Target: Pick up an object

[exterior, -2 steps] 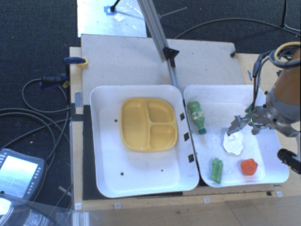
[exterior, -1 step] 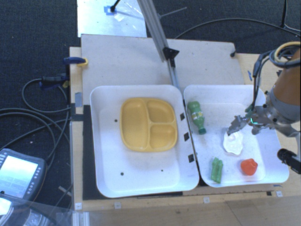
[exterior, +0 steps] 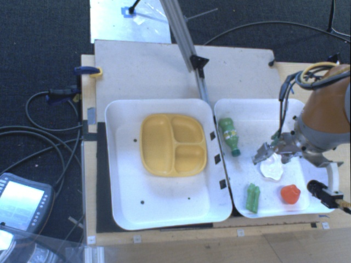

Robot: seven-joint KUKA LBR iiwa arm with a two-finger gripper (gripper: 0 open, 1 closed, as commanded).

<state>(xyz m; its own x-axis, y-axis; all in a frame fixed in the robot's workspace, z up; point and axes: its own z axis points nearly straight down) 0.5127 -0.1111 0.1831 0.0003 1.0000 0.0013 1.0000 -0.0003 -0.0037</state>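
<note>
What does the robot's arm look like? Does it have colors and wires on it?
The arm is fat and rounded, with a big orange band above the wrist and grey metal below it. Black cables, and a yellow one, loop over its top. At the end sits a small grey metal gripper with thin fingers. A black knob-shaped part sticks out near the bottom.

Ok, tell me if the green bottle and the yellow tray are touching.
Apart. The camera view shows the bottle lying in the right bin and the tray in the left bin, with both bin walls between them.
</note>
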